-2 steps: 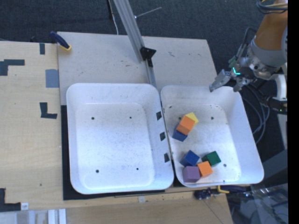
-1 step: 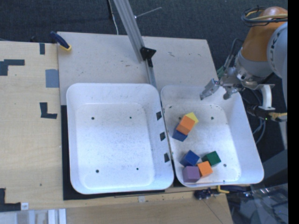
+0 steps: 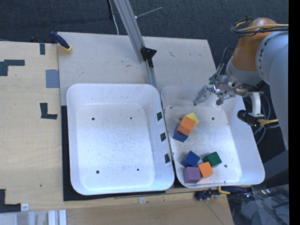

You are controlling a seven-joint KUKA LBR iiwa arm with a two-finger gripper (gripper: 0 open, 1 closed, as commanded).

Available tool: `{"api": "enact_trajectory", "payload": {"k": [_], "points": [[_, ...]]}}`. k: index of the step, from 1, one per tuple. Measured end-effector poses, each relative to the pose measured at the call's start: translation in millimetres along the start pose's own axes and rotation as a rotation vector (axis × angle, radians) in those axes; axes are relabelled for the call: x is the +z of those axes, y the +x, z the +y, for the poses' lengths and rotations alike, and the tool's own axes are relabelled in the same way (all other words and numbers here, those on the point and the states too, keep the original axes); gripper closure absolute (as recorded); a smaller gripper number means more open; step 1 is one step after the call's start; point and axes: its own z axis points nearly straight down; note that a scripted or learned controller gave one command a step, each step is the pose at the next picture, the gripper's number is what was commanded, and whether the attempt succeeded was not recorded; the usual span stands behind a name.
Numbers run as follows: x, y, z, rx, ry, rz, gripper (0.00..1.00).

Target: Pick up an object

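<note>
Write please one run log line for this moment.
arm: over right bin far end | pincer: above bin floor, nothing between its fingers | blocks: orange block mid-bin; four clustered near front | left bin: untouched

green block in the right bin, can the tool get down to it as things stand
Probably yes. The green block lies uncovered, its top free, though the orange block sits close beside it. The tool hangs over the same bin's far end.

Bench and floor from above

A pale wooden bench (image 3: pixel 28 139) carries grey tape marks (image 3: pixel 51 78); a lighter board (image 3: pixel 117 55) lies on it, crossed by 1 slanted metal rail (image 3: pixel 129 20), over dark carpet (image 3: pixel 187 8).
</note>
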Motion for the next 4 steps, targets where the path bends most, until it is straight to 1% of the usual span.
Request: {"api": "enact_trajectory", "payload": {"k": [1,2,3,4], "points": [[54.4,1.2,-1.1,0.0,0.001,0.0,0.0],[40.7,1.9,0.5,-0.001,-0.004,0.0,1.0],[-22.0,7.2,4.1,0.0,-0.011,0.0,1.0],[-73.6,7.6,5.1,0.001,-0.011,0.0,1.0]]}}
